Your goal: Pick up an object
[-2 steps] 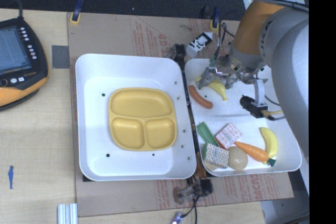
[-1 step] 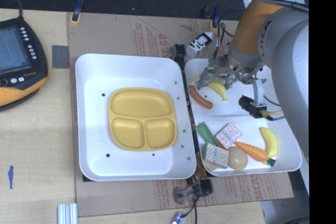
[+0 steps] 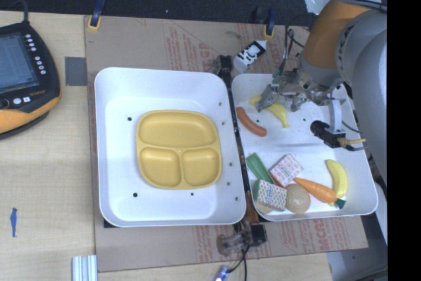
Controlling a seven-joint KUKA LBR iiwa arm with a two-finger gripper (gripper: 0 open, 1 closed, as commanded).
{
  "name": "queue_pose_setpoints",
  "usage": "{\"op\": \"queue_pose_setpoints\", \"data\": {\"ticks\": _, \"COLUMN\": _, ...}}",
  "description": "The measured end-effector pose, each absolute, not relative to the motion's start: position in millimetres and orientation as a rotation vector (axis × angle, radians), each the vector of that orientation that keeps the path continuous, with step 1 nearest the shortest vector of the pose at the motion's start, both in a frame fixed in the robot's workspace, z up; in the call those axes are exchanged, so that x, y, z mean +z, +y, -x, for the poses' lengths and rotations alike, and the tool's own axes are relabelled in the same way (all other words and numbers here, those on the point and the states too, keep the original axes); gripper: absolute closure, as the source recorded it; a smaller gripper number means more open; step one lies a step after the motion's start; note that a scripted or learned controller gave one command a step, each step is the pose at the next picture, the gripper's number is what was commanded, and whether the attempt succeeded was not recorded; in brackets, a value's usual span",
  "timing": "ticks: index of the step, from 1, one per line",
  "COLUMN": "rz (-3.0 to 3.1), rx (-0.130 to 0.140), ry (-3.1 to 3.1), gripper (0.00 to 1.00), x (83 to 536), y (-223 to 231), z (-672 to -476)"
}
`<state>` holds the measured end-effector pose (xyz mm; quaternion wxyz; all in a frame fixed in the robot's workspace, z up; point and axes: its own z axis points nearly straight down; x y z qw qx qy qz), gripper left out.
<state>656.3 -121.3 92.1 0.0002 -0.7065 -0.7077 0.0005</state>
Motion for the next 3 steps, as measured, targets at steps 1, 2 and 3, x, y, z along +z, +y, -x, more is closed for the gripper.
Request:
{"op": "queue_pose_setpoints", "data": {"ticks": 1, "rz": 2.215, "rx": 0.003, "ry": -2.223, "gripper": 0.0, "x": 91.9, "y": -115.7, "z": -656.1}}
{"op": "queue_pose_setpoints", "data": {"ticks": 2, "rz": 2.213, "rx": 0.004, "ry": -2.223, "gripper": 0.0, "x": 91.8, "y": -110.2, "z": -655.9}}
{"op": "queue_pose_setpoints", "data": {"ticks": 3, "rz": 2.211, "rx": 0.005, "ry": -2.224, "gripper": 0.0, "x": 91.7, "y": -109.2, "z": -655.9}}
